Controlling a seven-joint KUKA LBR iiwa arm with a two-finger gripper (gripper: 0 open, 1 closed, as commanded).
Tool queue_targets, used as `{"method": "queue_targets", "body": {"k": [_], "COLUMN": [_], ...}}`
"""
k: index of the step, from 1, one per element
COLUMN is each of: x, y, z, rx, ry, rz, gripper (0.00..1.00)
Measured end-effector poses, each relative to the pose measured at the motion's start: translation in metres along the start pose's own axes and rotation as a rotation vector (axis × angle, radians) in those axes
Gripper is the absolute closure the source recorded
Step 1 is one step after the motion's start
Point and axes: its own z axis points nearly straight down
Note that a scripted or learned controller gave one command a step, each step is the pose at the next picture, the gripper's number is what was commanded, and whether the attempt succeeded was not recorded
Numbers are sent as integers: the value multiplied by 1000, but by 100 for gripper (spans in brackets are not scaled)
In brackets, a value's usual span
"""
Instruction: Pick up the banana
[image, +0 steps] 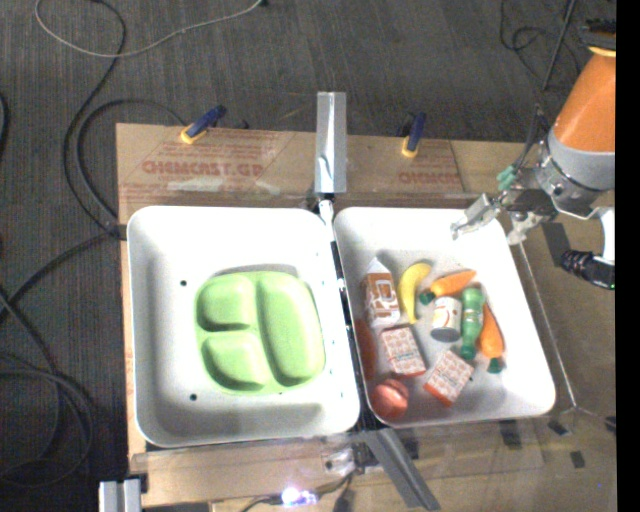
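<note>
The end effector (492, 214) hangs over the upper right corner of the right bin (540, 385), its two thin fingers spread apart with nothing between them. Behind it, up and to the right, sits the grey wrist with the orange band (592, 105) of the arm.

Below and to the left of the end effector, well apart from it, the banana (412, 288) lies on the bin floor, curved, with its upper tip pointing toward the fingers. Just right of the banana lies an orange carrot (452, 283), and below that a small white can (446, 317), a green vegetable (472, 310) and a second carrot (491, 335). Left of the banana stands a small carton (380, 297); further down from the end effector are two red-and-white boxes (402, 351) and (449, 375), and a reddish round fruit (391, 397) at the bin's lower edge.

Far to the left of the end effector, the left bin (160, 300) holds a green divided tray (260, 330). Both bins rest on the tabletop (230, 165), with a blue-and-yellow clamp (201, 123) at its far edge.
</note>
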Motion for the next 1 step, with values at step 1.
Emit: {"method": "queue_targets", "body": {"k": [1], "x": [10], "y": [47], "z": [152], "rx": [0], "ry": [-3], "rz": [-56], "gripper": [0]}}
